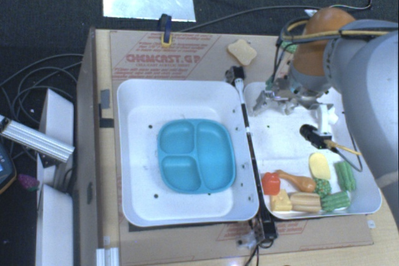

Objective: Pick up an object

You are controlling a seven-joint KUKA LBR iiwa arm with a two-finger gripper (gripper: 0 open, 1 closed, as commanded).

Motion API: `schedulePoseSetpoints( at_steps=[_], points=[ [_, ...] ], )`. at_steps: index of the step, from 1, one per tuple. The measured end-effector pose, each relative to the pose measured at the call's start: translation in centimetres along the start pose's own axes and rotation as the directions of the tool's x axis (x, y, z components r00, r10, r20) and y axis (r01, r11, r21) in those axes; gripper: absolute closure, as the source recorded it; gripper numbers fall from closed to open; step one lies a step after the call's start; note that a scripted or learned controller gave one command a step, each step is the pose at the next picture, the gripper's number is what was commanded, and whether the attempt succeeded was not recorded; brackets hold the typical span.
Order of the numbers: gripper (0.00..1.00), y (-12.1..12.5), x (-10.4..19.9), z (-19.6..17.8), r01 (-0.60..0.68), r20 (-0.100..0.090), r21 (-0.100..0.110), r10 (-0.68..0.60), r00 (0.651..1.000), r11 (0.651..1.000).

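**Toy food lies along the near rim, well apart from the claw**

The claw [274,100] hangs over the far left corner of the shallow white plastic bin on the view's right [283,141], above bare floor. I cannot tell whether it is open or closed, and nothing is seen in its hold.

Every candidate crowds that bin's near rim:
- a small red plastic tomato [270,184]
- an orange carrot-shaped toy [299,182]
- a yellow cheese wedge [282,201]
- a tan bread roll [305,202]
- a pale yellow oval piece [319,165]

The tomato lies almost straight toward the viewer from the claw, close to the wall between the bins. The carrot lies slanted and the roll runs left to right.

The yellow oval looks the freest target. Reaching it likely means travelling toward the near rim and rightward before descending.
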State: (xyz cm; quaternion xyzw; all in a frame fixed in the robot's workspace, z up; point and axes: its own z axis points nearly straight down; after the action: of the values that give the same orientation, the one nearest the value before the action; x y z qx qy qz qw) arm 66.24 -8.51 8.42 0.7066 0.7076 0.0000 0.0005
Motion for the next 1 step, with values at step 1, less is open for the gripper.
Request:
schedulePoseSetpoints(
  at_steps=[1],
  points=[
    [1.00, 0.15, 0.01, -1.19, 0.003, 0.001, -0.004, -0.003, 1.000, 1.000]
  ],
)
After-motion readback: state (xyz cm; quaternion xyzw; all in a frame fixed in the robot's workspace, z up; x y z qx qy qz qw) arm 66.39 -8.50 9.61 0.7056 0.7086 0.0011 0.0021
